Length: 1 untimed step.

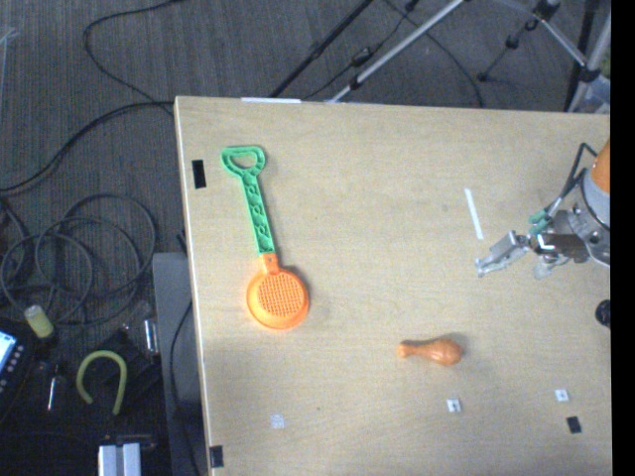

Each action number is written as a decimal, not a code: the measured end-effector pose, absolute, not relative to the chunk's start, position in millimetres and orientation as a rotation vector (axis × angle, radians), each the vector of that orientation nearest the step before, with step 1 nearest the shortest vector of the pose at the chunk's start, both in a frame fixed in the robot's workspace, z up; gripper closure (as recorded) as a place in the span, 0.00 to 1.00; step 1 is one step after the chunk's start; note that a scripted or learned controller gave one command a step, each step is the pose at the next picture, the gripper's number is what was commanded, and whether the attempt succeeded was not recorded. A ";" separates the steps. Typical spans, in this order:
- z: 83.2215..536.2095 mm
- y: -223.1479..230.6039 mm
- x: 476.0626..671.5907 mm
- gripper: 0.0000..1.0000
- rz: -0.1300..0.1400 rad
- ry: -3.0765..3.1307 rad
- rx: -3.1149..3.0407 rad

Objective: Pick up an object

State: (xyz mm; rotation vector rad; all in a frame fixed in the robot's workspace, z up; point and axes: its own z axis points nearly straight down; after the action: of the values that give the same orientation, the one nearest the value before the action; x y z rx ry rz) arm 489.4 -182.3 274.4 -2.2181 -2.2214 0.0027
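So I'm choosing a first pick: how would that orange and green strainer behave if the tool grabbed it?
The strainer looks like thin plastic, so probably light and fairly stiff. Its slim green handle is latticed, which may give the tool some purchase. It lies flat on the bench, so it should slide or pivot when nudged, not roll.

The arm [595,206] reached in from the right edge, its orange band just showing above the wrist. The gripper [493,260] pointed left and hung low over the bench, metal fingers [506,249] stretched out ahead of the wrist, nothing between them.
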 end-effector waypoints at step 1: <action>234.5 -223.2 543.5 0.00 0.002 -2.421 -2.002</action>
State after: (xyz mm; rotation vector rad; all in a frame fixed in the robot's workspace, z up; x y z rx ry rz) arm 543.5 -223.2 234.5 -2.0020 -2.4206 0.0017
